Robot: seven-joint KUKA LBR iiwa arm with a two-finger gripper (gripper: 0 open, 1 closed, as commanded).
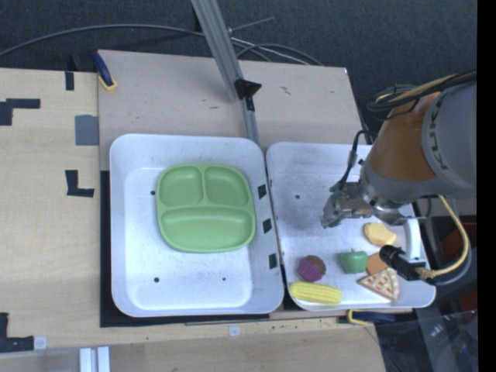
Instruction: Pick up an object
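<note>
Corn cob (315, 292), a yellow toy one, lies nearest the lens along the front wall of the right bin (298, 169), at about 6 o'clock in that bin. Just up from it, toward 5 o'clock, sit a dark purple round piece (312, 267), likely a toy plum or beet, and a green round one with a stem (353, 261), perhaps an apple or pepper. A pizza slice (380, 284) rests in the 4 o'clock corner, with an orange piece (377, 263) touching it, and a pale yellow lump (380, 233) near the right wall at 3 o'clock.

Over the middle of this bin hangs the gripper (333, 214), pointing down above bare floor, at roughly 11 o'clock from the green piece. Whether its tool is released or clenched I cannot tell; nothing is visibly held.

My reading is that the arm is in its approach, with no object yet chosen or grasped. The next move would call for travel toward 5 o'clock to centre over one toy, then a descent; the crowding by the corner could spoil a clean grip.

Left bin (132, 285) holds a green divided plate (206, 208), three compartments, all bare, sitting toward 12 o'clock.
</note>
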